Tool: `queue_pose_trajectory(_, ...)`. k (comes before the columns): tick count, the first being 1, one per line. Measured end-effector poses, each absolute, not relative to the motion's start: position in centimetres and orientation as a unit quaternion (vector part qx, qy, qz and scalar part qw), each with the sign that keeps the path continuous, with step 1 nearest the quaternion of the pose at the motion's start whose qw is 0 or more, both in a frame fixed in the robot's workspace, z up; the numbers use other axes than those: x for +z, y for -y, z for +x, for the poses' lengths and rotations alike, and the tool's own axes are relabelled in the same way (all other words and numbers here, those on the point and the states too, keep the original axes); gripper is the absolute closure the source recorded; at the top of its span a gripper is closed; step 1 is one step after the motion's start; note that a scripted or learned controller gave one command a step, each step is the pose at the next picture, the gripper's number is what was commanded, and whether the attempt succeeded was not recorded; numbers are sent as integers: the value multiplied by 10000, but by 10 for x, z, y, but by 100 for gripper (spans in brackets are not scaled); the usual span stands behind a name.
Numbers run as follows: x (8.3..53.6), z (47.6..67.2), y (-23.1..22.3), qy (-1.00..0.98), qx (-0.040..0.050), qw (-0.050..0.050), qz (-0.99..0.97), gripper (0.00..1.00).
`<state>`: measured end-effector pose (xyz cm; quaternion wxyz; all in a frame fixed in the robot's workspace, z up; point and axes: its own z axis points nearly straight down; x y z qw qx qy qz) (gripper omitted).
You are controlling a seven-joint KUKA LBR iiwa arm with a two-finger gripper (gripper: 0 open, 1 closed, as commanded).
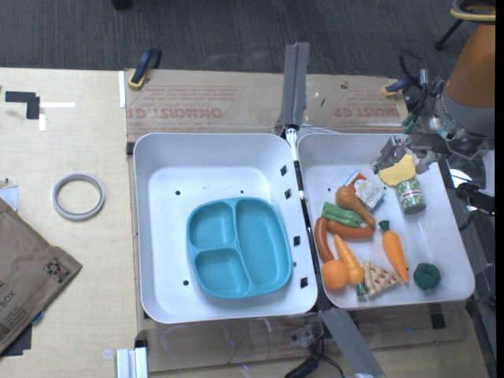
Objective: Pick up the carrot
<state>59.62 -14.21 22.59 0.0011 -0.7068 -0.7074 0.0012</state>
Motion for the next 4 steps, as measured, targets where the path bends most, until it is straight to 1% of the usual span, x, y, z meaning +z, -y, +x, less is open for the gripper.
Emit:
queue_pose_trajectory(1, 96, 541, 178, 6575, 8, 8, -7535, 0)
queue_pose_trajectory(2, 91, 513, 163, 6783, 8, 14, -7348, 0)
queue_pose_trajectory(3, 99, 513, 164, 6772, 10, 11, -7358, 100)
queue_pose_trajectory(4, 191, 576, 78, 6232, 13, 5, -7821, 100)
